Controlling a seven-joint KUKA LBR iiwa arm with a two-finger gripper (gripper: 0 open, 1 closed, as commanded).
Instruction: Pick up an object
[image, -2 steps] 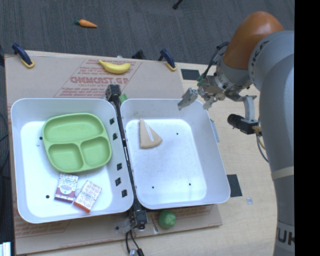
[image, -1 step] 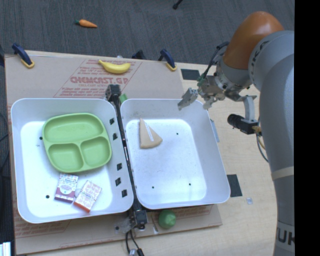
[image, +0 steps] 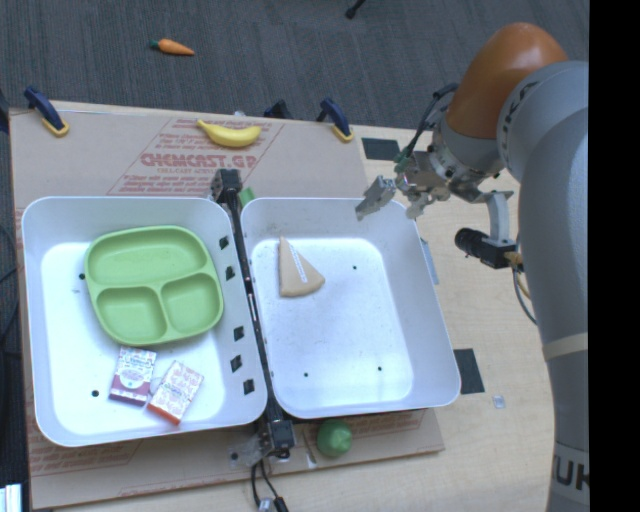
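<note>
A tan wedge-shaped object (image: 298, 270), like a slice of bread or pizza, lies in the upper left of the right bin (image: 400, 340). My gripper (image: 395, 199) hovers over that bin's far right corner, up and to the right of the wedge. Its two fingers are spread apart with nothing between them. In the left bin (image: 50, 330) a green divided plate (image: 153, 282) rests, with two small snack packets (image: 156, 383) lying below it near the front.
A yellow banana (image: 230, 131) lies on the cardboard behind the bins. A green ball (image: 335, 438) sits in front of the right bin. An orange carrot (image: 174, 46) lies on the floor beyond. Blue clamps (image: 46, 110) hold the board's far edge.
</note>
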